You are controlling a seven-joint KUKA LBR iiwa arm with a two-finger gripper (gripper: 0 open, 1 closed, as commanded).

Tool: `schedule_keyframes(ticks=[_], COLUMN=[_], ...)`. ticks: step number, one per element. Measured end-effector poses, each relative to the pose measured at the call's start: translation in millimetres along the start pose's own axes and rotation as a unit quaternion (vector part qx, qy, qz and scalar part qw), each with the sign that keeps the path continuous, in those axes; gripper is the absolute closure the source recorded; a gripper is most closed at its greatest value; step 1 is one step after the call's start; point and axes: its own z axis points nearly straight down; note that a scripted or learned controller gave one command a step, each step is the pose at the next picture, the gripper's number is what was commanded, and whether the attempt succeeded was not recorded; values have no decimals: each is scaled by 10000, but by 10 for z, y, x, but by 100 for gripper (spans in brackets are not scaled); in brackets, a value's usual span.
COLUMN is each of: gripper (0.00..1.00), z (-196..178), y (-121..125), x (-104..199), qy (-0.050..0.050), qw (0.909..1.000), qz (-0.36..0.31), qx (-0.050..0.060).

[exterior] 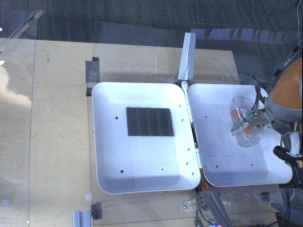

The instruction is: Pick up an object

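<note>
A dark rectangular ribbed pad (149, 122) lies flat in the upper middle of the left bin (109, 174). My gripper (244, 125) hangs low over the middle of the right bin (213, 169), well to the right of the pad. It looks translucent, with small orange bits showing at it, and I cannot make out whether these belong to it or to a held thing. The grey arm with its orange band (289, 90) comes in from the right edge.
A grey metal bar (186, 60) stands behind the seam between the bins. Cables and brackets (208, 207) sit at the bench's front edge below the right bin. The wooden benchtop (52, 126) stretches out to the left.
</note>
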Motion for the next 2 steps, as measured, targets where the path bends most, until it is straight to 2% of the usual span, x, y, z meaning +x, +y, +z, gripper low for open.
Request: schedule_keyframes(ticks=[1,2], gripper=[100,100], z=[-116,-930], y=[23,289], x=[8,976], qy=[-5,21], qw=[10000,9968], qz=[-13,794], qx=[-26,35])
